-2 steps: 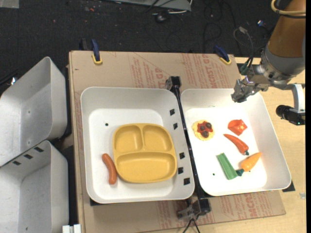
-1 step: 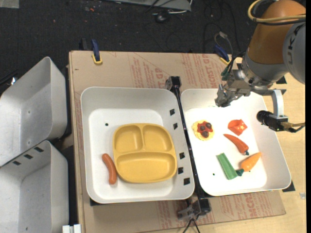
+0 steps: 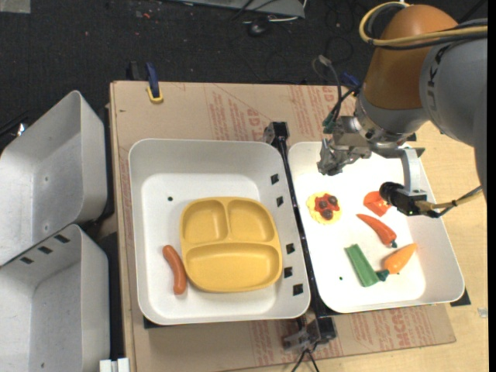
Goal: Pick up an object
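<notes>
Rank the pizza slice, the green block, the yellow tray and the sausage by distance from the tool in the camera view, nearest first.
Measured from the tool, at the top of the right bin:
1. Pizza slice, just below it in the right bin.
2. Green block, lower in the right bin.
3. Yellow tray, in the left bin; its near corner makes it close to call with the block.
4. Sausage, left of the tray.

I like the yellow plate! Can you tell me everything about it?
The yellow plate is a tray with rounded corners that looks like smooth plastic. Raised ridges split it into three sections: two small ones at the far side and one wide one at the near side. It lies flat in the left white bin, a bit tilted. A sausage lies in the bin right beside its left edge.
</notes>
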Controlling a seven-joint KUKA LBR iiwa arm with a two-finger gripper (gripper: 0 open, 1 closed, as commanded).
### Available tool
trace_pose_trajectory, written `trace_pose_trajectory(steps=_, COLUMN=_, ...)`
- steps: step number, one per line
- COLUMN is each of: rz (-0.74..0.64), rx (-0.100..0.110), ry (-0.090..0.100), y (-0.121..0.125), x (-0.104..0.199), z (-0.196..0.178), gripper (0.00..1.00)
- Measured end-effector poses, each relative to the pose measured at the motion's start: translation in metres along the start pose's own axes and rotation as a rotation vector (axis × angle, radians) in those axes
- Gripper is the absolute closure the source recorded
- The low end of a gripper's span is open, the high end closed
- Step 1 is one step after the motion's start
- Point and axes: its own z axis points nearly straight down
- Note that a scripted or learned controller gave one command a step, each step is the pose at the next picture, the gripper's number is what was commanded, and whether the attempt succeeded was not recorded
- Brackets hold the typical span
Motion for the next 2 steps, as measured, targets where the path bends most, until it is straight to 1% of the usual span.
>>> trace_pose_trajectory(steps=1, rz=-0.002, rx=-0.004, ry=0.0, y=0.001, x=0.058, z=-0.007, gripper=1.0)
trace_pose_trajectory(steps=2, rz=-0.001, rx=-0.004, ry=-0.001, y=-0.002, x=0.108, z=-0.013, gripper=1.0)
